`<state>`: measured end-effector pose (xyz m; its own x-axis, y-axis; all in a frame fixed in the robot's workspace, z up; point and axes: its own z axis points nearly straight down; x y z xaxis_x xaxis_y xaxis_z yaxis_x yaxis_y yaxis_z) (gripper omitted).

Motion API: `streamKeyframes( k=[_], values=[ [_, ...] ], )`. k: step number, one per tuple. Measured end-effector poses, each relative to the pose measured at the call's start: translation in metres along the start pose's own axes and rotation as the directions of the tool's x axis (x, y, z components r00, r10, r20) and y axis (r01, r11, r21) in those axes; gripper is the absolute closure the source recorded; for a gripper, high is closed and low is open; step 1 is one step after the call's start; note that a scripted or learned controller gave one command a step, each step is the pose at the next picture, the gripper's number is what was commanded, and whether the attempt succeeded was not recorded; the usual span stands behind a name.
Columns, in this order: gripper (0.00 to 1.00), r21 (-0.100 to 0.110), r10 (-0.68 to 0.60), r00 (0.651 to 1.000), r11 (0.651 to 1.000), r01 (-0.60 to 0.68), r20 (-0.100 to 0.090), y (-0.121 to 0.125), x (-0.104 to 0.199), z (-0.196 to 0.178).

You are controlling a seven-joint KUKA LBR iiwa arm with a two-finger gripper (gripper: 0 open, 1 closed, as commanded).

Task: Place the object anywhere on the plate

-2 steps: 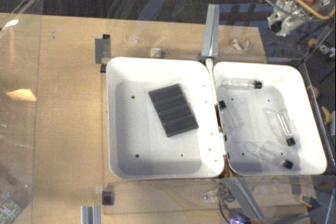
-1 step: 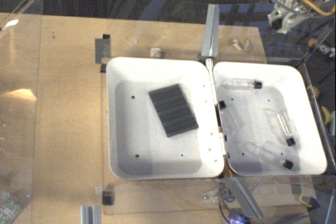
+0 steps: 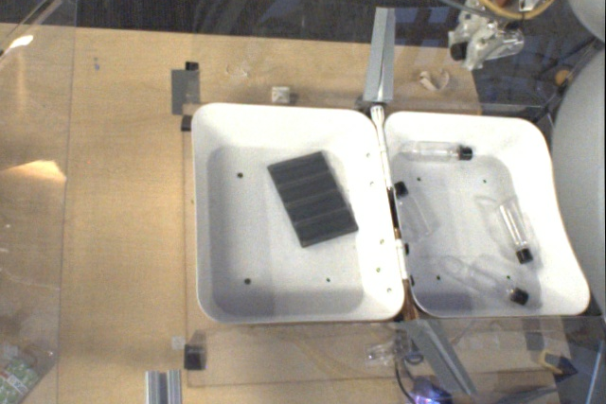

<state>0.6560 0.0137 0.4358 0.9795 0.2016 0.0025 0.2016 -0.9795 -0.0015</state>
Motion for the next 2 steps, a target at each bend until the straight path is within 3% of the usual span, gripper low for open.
streamKeyframes(
  k=[2],
  values=[
    [1.00,0.003,-0.003,1.000,1.000,0.003,-0.001,0.000,0.000,-0.022]
  ],
)
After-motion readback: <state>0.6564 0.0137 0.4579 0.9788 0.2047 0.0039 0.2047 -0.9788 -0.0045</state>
